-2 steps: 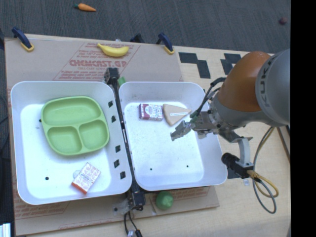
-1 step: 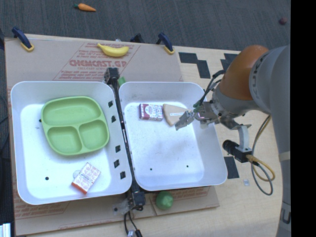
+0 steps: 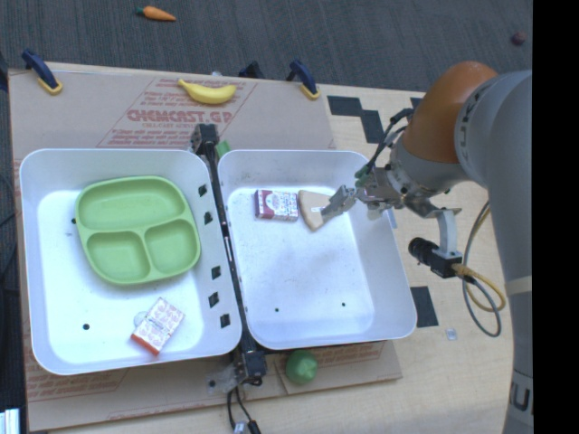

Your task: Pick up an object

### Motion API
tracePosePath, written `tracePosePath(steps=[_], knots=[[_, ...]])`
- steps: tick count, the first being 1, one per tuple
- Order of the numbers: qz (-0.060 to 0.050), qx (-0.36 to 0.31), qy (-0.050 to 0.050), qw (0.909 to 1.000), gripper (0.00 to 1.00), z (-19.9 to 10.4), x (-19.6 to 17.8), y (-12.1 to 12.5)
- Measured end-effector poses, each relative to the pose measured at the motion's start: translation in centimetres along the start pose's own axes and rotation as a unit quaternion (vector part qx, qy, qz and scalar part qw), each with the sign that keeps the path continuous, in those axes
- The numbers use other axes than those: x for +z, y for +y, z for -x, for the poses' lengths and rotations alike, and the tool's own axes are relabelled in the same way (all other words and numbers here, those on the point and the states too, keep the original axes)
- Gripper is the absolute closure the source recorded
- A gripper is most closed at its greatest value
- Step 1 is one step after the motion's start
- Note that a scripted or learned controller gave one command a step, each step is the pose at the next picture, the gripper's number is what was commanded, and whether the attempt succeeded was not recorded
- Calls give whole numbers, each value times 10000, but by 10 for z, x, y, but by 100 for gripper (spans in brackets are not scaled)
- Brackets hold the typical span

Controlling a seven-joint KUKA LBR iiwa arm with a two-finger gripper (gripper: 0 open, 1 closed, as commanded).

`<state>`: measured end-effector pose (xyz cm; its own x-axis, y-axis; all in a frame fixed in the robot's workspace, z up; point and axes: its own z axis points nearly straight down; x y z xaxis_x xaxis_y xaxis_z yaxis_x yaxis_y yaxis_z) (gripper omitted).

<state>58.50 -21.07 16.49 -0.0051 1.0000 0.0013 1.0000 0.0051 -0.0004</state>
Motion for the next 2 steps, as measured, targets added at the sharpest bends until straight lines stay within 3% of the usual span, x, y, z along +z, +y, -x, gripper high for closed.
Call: tracePosePath(steps=[1, 2], knots=[[-18, -6, -7, 10000, 0, 0, 15, -78], [-16, 1, 5, 10000, 0, 0, 74, 71]])
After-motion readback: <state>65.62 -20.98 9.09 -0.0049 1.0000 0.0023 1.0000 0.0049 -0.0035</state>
